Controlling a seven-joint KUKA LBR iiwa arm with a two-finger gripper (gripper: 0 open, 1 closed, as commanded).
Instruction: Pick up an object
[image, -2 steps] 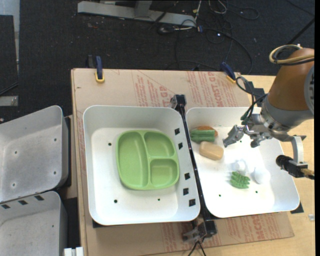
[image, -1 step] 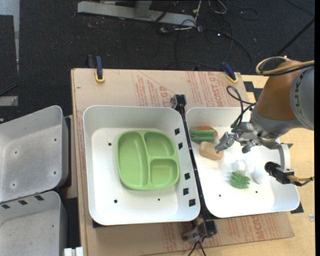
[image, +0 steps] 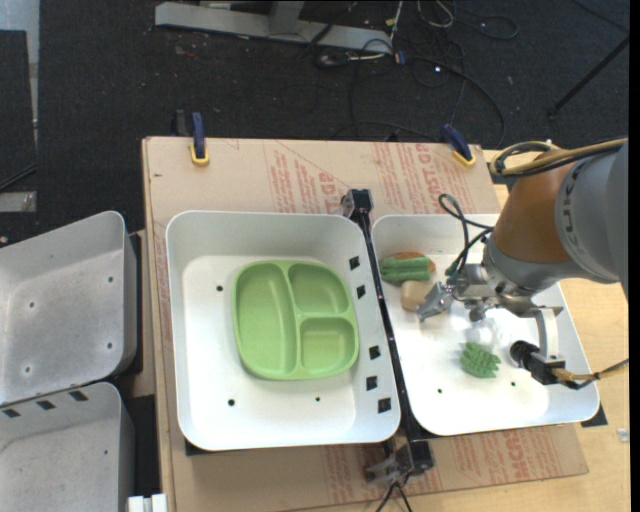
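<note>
I see the grey arm with its orange band reaching over the right shallow white bin (image: 430, 400). Its two-finger metal gripper (image: 452, 303) hangs spread apart, grasping nothing. Relative to that gripper: a small tan rounded lump (image: 414, 294) lies just beside it toward the left bin, a green-and-orange toy hot dog (image: 406, 266) sits beyond that lump, and a spiky green plastic toy (image: 479, 360) rests nearer me.

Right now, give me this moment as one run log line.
gripper: low in right bin, fingers' state unclear, nothing seen held | nearby: tan piece, green-orange toy, spiky green toy | left bin: green divided plate
</note>
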